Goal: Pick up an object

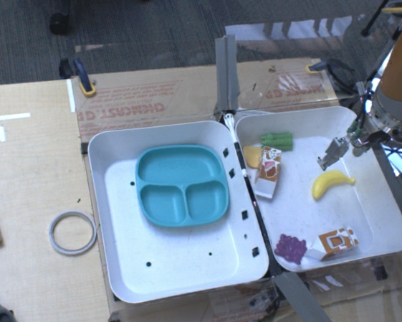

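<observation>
Grey carpet (170, 16), cardboard-covered bench (23, 184), two white bins (114, 224)

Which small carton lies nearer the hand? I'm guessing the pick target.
The carton beside the centre divider, next to the green item; the other carton lies by the purple grapes, farther from the hand.

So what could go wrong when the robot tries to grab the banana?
1. The banana is curved and smooth, so it may roll or slip away when squeezed.
2. The gripper hangs just above the banana and a little to one side, so a straight drop might only nudge it.
3. The right bin is crowded: a small carton, purple grapes and an orange box lie around, so a pushed banana could bump them.
</observation>
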Robot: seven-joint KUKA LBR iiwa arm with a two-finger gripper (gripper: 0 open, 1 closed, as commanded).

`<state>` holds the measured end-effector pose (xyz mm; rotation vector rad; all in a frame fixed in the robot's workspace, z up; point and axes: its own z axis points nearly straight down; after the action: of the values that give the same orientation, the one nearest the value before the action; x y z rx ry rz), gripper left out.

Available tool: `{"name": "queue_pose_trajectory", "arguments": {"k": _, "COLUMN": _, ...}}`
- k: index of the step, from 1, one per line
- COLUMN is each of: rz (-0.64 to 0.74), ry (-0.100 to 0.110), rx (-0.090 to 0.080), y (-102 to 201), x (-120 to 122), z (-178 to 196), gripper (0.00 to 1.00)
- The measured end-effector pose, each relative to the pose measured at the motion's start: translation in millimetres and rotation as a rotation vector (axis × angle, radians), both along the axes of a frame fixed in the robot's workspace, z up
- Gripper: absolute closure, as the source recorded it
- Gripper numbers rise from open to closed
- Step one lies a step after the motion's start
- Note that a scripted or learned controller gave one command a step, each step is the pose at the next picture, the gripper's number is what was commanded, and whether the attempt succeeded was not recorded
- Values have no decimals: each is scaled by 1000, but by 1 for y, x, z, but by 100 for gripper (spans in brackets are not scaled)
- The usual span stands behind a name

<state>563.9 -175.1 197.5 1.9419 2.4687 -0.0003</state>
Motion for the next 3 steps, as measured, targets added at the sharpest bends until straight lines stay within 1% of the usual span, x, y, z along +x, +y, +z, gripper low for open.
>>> {"name": "queue_pose_trajectory", "arguments": {"k": 1, "rz": 92, "ry": -13, "rx": -2, "y": 20, "x": -11, "z": -90, "gripper": 0}}
{"name": "queue_pose_trajectory", "arguments": {"k": 2, "rz": 409, "ry": -2, "rx": -1, "y": -31, "x": -28, "z": -83, "gripper": 0}}
{"name": "queue_pose_trajectory", "arguments": {"k": 3, "rz": 657, "ry": -2, "rx": -1, "y": -47, "x": 11, "z": -105, "gripper": 0}}
